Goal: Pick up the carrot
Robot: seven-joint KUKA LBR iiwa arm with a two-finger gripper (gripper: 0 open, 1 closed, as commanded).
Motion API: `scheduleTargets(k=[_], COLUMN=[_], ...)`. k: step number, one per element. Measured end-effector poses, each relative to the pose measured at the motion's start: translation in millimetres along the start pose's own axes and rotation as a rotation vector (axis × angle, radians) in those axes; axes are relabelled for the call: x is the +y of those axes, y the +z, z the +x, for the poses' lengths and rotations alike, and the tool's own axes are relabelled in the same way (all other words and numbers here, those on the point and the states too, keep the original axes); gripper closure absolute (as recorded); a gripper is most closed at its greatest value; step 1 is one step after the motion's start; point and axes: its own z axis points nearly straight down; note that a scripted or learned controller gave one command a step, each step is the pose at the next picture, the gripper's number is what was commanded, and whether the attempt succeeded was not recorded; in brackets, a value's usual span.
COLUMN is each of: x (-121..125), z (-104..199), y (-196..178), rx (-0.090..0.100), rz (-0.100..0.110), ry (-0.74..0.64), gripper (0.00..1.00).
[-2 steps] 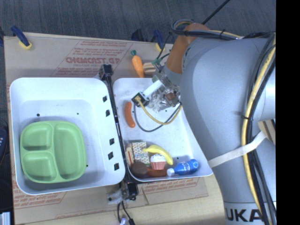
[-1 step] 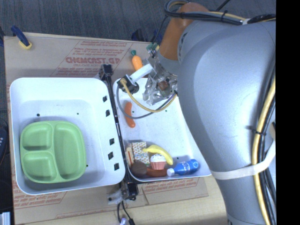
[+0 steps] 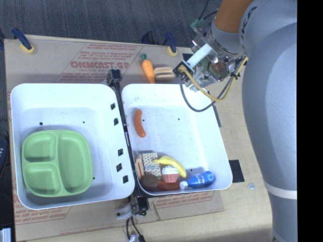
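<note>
Camera view, looking down: you're seeing the carrot lying on the cardboard sheet behind the right bin, outside it, w/ a bun just beside it. The gripper is hanging over the right bin's back rim, near the bun; can't tell its state. Left bin is holding a green tray. Grey carpet is showing beyond the bench.
</note>
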Motion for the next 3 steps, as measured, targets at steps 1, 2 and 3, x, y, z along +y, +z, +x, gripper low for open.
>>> scheduleTargets(k=[1, 2, 3], x=[-85.9, -114.8, -68.7], z=[-33.3, 8.5, 30.0], y=[61.6, -3.5, 69.9], rx=[-0.003, 0.001, -0.003], rz=[0.002, 0.000, 0.003], ry=[0.302, 0.302, 0.165], gripper=[1.00, 1.00, 1.00])
